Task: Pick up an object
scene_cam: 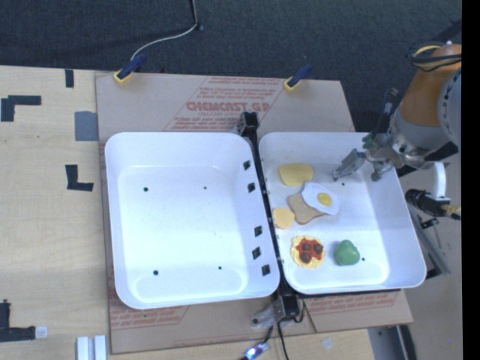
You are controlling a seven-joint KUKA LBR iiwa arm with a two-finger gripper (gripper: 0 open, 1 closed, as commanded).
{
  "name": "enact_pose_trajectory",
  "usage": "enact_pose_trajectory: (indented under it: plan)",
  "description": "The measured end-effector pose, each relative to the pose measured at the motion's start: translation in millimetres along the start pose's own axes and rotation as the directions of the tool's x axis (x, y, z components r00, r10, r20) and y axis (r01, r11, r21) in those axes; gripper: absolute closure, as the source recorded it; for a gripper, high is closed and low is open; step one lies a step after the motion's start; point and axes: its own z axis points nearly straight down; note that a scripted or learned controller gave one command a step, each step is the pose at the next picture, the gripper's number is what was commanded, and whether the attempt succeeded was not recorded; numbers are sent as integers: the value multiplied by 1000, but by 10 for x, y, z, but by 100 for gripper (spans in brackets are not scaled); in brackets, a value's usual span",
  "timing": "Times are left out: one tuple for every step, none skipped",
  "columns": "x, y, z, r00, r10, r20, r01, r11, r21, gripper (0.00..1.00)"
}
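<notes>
The right bin [390,223] holds several toy foods: a yellow piece [295,174], a fried egg on toast [313,204], a small yellow round [283,217], a little pizza with red toppings [307,251] and a green piece [346,253]. My gripper [361,165] hangs over the bin's upper right part, right of the yellow piece and above the egg. Its two grey fingers are spread open with nothing between them.
The left bin [120,201] sits beside the right one, joined by a black clip strip [257,201]. Both rest on a cardboard sheet [217,103] held by blue-and-yellow clamps. The arm's orange band [424,96] is at the right edge.
</notes>
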Motion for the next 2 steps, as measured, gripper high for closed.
enact_pose_trajectory:
  plan:
    - [3,440,552,1000,-6,-1,6,1000,-7,0]
    - [-24,-862,477,1000,3,-4,-3,1000,4,0]
